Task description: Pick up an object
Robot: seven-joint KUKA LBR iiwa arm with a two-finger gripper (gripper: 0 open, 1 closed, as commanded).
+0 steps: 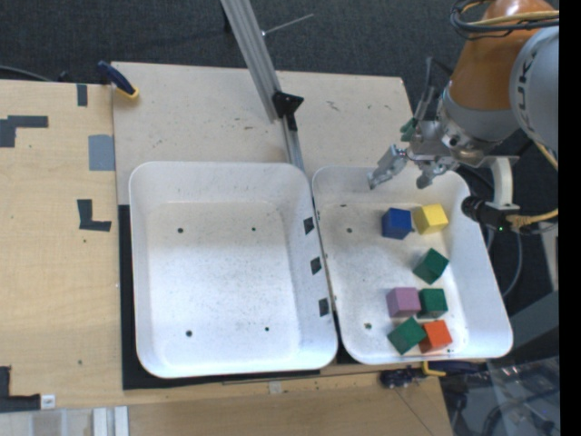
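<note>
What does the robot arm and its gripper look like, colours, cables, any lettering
The arm is smooth rounded grey casing with a glossy orange band above the wrist and part of dark lettering on its side. Black and yellowish cables loop over its top and trail down beside it. The gripper is a small metallic grey assembly with two thin fingers.
</note>
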